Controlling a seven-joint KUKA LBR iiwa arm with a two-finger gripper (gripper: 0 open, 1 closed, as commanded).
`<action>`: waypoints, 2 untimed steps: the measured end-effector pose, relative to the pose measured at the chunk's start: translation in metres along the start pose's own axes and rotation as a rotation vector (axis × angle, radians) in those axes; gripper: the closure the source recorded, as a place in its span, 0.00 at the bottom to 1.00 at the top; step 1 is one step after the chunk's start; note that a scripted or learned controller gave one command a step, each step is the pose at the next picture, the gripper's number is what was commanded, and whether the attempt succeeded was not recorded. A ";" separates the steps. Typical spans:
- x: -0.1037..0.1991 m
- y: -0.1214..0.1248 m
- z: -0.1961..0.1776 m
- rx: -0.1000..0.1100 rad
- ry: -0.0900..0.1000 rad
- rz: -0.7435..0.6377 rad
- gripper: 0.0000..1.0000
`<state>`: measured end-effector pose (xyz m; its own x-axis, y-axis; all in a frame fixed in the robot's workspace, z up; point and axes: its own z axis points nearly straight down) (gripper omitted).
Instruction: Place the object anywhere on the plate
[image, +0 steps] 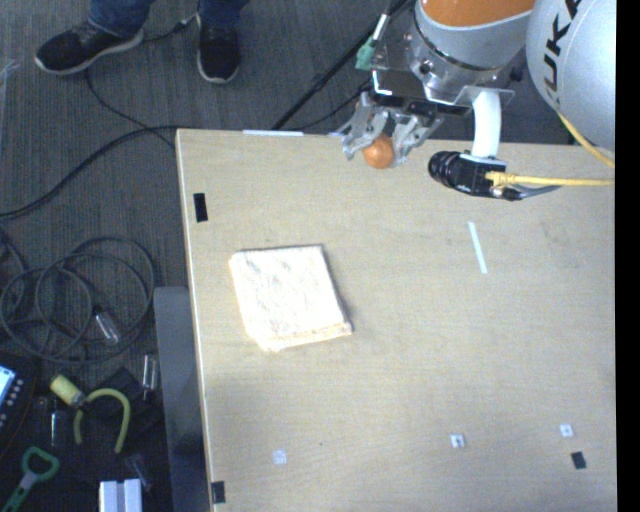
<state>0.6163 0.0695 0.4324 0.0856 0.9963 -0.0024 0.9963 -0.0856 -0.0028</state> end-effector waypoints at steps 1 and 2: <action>0.019 0.023 0.000 -0.001 -0.001 -0.206 1.00; 0.045 0.011 0.000 0.001 -0.001 0.147 1.00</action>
<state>0.6310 0.1135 0.4318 0.2306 0.9730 -0.0035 0.9730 -0.2307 -0.0029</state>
